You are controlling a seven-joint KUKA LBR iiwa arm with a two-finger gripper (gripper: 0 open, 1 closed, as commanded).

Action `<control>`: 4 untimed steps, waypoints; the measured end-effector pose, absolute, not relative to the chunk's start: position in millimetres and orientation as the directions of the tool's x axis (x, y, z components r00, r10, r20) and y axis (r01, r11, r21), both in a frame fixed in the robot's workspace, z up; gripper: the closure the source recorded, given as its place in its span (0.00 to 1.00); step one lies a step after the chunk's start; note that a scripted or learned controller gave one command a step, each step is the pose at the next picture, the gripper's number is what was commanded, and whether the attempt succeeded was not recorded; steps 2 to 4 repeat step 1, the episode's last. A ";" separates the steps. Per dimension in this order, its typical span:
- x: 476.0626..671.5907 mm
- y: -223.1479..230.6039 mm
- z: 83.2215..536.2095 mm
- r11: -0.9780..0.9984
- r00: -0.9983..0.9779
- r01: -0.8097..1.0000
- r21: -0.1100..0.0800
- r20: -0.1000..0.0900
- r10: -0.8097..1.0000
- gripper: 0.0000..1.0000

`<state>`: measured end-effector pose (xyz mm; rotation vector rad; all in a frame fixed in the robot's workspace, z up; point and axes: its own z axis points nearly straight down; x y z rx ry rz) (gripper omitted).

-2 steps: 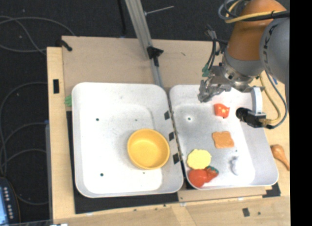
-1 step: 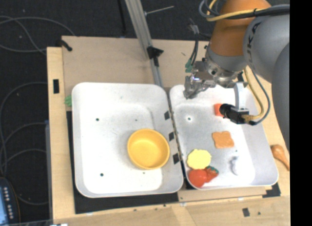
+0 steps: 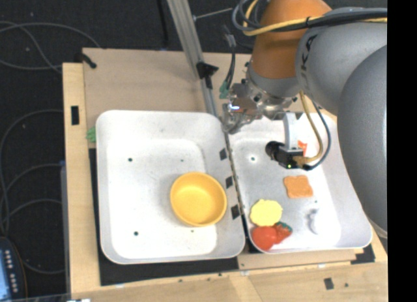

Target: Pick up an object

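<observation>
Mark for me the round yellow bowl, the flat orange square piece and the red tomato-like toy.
round yellow bowl (image 3: 198,198): camera view, on its inner floor, in the left bin.
flat orange square piece (image 3: 298,187): camera view, on its top face, right bin.
red tomato-like toy (image 3: 265,237): camera view, on its red body, right bin's near edge.

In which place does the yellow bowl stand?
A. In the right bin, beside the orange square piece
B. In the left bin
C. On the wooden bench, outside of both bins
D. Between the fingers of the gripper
B: the yellow bowl stands upright on the floor of the left bin, near the wall it shares with the right bin.
</observation>
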<state>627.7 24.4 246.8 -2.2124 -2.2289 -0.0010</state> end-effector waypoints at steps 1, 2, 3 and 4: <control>635.6 64.3 240.6 0.003 -0.003 1.000 0.000 0.000 1.000 1.00; 635.6 64.3 240.6 0.003 -0.003 1.000 0.000 0.000 1.000 1.00; 635.6 64.3 240.6 0.003 -0.003 1.000 0.000 0.000 1.000 1.00; 635.6 64.3 240.6 0.003 -0.003 1.000 0.000 0.000 1.000 1.00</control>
